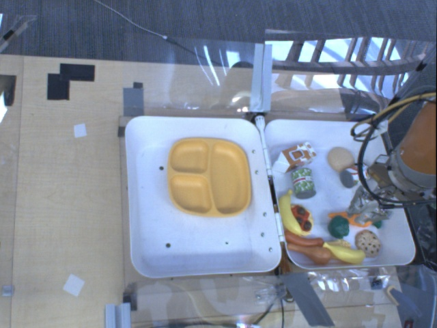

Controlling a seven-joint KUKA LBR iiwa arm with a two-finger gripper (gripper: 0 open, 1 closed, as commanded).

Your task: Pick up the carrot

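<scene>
The arm (pixel 413 149) enters from the right edge of the frame, its orange band showing above the wrist, and the gripper (pixel 364 207) hangs low over the right bin (pixel 408 255), at that bin's right side. Whether it is spread or pressed together I cannot tell, since the metal tip is small and blurred against the bin floor.

The carrot (pixel 356 219) lies in the lower right part of the frame, directly beneath the gripper tip and seemingly touching it, with its orange body stretching right toward the bin wall. Just below and left of it sits a round dark green item (pixel 339 228), and below that a speckled cookie (pixel 367 242) beside a banana (pixel 345 252). Two sausages (pixel 308 247) lie along the bin's lower left, next to a second banana piece (pixel 296 216) (this one carries a red patch). Higher up stand a small can (pixel 302 182), a brown-and-white packet (pixel 299 154) and a tan oval item (pixel 341 158).

The left bin (pixel 143 203), in the middle of the frame, holds a yellow divided plate (pixel 209 176).
</scene>
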